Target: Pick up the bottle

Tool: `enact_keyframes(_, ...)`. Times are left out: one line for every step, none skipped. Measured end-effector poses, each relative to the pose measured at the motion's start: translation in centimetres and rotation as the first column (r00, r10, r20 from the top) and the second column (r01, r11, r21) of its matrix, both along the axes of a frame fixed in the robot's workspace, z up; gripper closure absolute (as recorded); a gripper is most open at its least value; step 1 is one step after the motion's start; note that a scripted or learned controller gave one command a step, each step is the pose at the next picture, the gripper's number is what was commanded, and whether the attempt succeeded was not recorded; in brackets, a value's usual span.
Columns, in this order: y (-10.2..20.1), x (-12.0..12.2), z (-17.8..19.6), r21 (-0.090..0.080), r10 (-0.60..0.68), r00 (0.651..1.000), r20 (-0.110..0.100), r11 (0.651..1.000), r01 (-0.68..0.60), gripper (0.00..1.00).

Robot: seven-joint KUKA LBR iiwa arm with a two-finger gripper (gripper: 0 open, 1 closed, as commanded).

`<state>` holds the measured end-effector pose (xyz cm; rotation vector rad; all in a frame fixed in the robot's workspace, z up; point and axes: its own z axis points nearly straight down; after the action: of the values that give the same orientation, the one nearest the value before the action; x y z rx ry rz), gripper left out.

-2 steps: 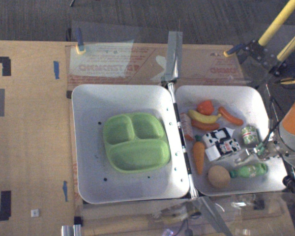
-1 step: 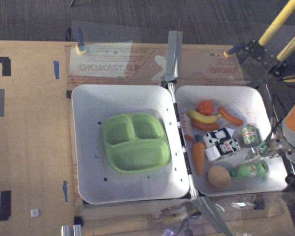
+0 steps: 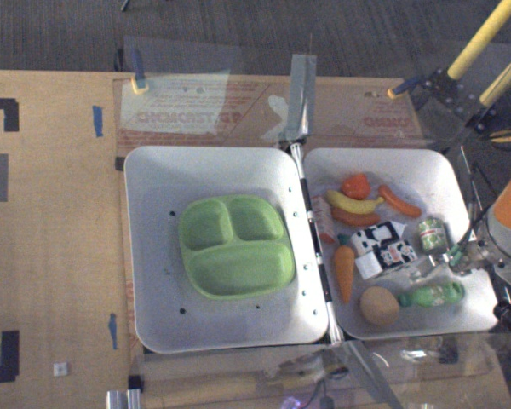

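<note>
The bottle (image 3: pixel 432 295) was seen lying on its side in the right bin (image 3: pixel 447 167), beside a potato (image 3: pixel 380 305). The gripper (image 3: pixel 454 258) was poised just above it; its state could not be told. The approach seemed underway; a descent onto the bottle would be needed.

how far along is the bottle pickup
Early stage. Done: the arm has reached into the right white bin, its claw low over the toys. In hand: nothing seen between its fingers; the claw sits just above the green plastic bottle, which lies on its side on the bin floor beside the tan round potato. Left: closing on the bottle and lifting it.
</note>
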<state>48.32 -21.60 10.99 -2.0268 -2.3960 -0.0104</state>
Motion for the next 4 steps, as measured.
enact_keyframes(0.6,0.1,-2.1,0.007,-0.156,0.988,0.001,0.988,0.156,0.00)
enact_keyframes(0.3,0.1,-1.2,-0.003,-0.158,0.987,0.006,0.987,0.158,1.00)
enact_keyframes(0.6,0.1,-1.3,0.003,-0.155,0.988,0.003,0.988,0.155,0.00)
enact_keyframes(0.5,0.2,-0.3,-0.001,-0.155,0.988,0.006,0.988,0.155,1.00)
